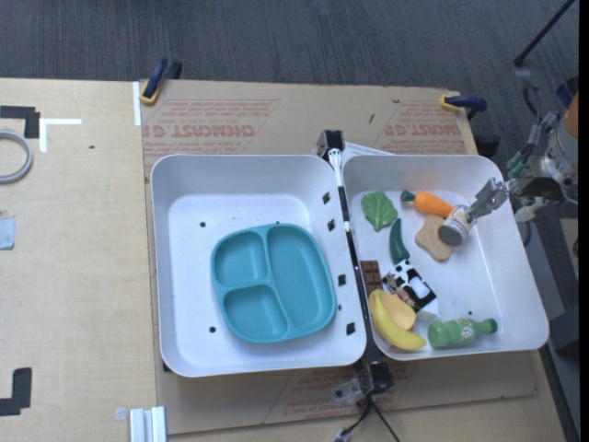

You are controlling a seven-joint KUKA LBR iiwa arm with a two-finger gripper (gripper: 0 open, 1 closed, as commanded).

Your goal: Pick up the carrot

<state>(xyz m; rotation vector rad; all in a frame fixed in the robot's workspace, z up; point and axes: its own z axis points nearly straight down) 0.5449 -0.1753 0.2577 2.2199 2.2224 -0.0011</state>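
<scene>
Carrot (430,203) lies near the right bin's (515,284) far edge; my hand (457,226), grip unreadable, hovers beside it, needing to close in.

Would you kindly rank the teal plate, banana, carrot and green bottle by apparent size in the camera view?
1. Teal plate, by far the largest.
2. Banana and green bottle: too alike to rank.
3. Carrot, smallest.

Orange carrot (429,203), teal plate (273,284), yellow banana (395,321), white bins (175,247).
</scene>
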